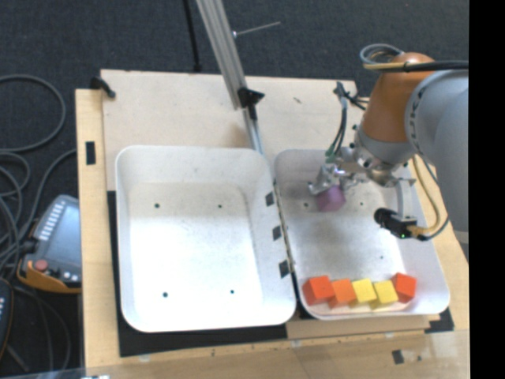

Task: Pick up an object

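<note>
A small purple block (332, 199) lies in the upper part of the right white bin (347, 247). My gripper (331, 181) hangs directly over it, and its lower end meets the block's top and hides it. Whether the block sits on the bin floor or is lifted off it cannot be told from this angle. Along the bin's front wall runs a row of several blocks, from an orange one (318, 288) at the left, through a yellow one (364, 290), to an orange-red one (405, 286) at the right.
The left white bin (197, 235) lies beside the right one, with a dark divider strip (278, 231) between them. A slanted aluminium post (229, 61) rises from the bench behind the bins. Cables (402, 223) trail from the wrist over the right bin's edge.
</note>
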Robot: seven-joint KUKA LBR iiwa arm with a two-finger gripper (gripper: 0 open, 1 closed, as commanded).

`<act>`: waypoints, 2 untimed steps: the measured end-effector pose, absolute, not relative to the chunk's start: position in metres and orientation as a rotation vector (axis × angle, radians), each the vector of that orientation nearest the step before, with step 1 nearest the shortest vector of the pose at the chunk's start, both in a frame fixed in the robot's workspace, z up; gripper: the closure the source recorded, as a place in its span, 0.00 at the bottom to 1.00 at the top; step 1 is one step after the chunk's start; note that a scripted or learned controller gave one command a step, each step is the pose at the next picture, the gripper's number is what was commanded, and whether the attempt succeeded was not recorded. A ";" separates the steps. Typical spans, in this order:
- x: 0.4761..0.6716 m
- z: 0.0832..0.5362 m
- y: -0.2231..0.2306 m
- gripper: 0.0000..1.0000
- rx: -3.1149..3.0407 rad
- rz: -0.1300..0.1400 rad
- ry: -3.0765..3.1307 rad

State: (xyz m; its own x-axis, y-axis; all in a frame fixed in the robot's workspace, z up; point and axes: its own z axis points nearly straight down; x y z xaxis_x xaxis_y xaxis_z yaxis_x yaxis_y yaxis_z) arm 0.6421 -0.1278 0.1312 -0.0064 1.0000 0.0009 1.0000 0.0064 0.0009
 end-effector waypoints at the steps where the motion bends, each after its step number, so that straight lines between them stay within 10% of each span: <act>1: 0.618 0.203 -0.057 1.00 2.209 0.008 2.227; 2: 0.627 0.196 0.023 1.00 2.212 0.004 2.234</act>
